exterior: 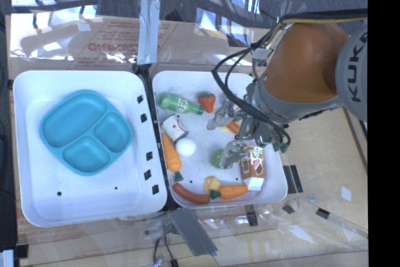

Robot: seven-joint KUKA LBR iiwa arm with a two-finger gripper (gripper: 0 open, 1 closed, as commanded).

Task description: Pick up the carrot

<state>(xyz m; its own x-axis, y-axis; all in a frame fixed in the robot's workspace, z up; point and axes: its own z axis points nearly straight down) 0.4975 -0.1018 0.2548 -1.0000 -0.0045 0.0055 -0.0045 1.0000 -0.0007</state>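
Observation:
Two carrots lie in the right bin [275, 179]. One carrot [171, 154] rests along the left wall. The other carrot [232, 192], with a green top, lies near the front wall. My gripper [226, 136] hangs over the middle of this bin, open, with one finger [219, 119] toward the back and the other finger [233, 154] toward the front. Nothing sits between them. A small orange piece [233, 127] shows just beside the back finger, partly hidden by the wrist. Both carrots lie apart from the gripper, to its left and front.
The right bin also holds a green bottle [180, 103], a strawberry [207, 100], a small can [175, 127], a white egg [185, 147], a green item [218, 159], a carton [253, 168] and a sausage [190, 195]. A blue divided plate [85, 130] lies in the left bin [37, 197].

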